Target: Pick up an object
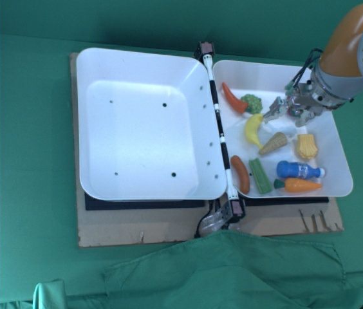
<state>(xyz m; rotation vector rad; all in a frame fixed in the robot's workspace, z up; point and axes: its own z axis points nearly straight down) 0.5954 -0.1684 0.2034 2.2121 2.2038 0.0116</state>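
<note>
One arm (355, 44) of yours reaching in from the right, wrist angled down-left, gripper (283, 108) low over the right bin (336, 147), fingers parted, nothing between them, banana (253, 130) just beside.

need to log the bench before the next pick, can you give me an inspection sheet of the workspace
surface: cardboard sheet on green cloth, bearing left bin and right bin
job's things: in right bin, red pepper, broccoli, banana, cone, corn, sausage, cucumber, blue bottle, carrot
clutter: nothing seen
grippers: end effector low over right bin, near broccoli
cables: black cables at wrist
surroundings: loose green drape in front
</note>
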